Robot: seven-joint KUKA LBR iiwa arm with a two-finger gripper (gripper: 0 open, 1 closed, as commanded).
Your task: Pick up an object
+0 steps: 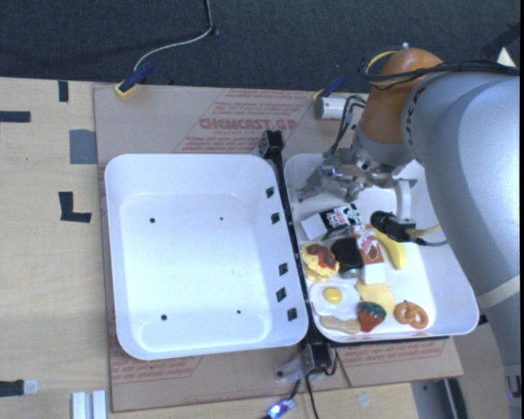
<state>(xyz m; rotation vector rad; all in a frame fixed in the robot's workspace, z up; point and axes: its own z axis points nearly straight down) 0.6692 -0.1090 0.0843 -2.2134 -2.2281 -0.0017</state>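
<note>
Clearly the toy food lies heaped in the right bin (450,297), filling the near half of it. Taking the fried egg (332,297) as the mark: a pizza slice (318,258) sits just behind it, touching a black block (347,254); a yellow cheese wedge (376,296) lies just to its right, and a strawberry (372,315) sits at the wedge's near edge. Farther right of the egg, close to the bin's near-right corner, is a pretzel (411,313). A pale flat piece (339,325) lies along the rim just in front of the egg. Behind and to the right of the egg are a banana (391,250) and a small red-and-white piece (371,248) beside it. A printed card (341,217) rests farther back, between the heap and the tool.

The tool (336,175) hangs over the far part of the same bin, well behind the egg, with nothing seen between its fingers; whether they are spread or closed I cannot tell. Its grey arm (472,147), with the orange band (393,94) above the wrist, reaches in from the right.

Left of the egg, across the shared divider, stands the left bin (122,182). Both bins sit on a cardboard sheet (236,120) on the counter (35,234).
</note>
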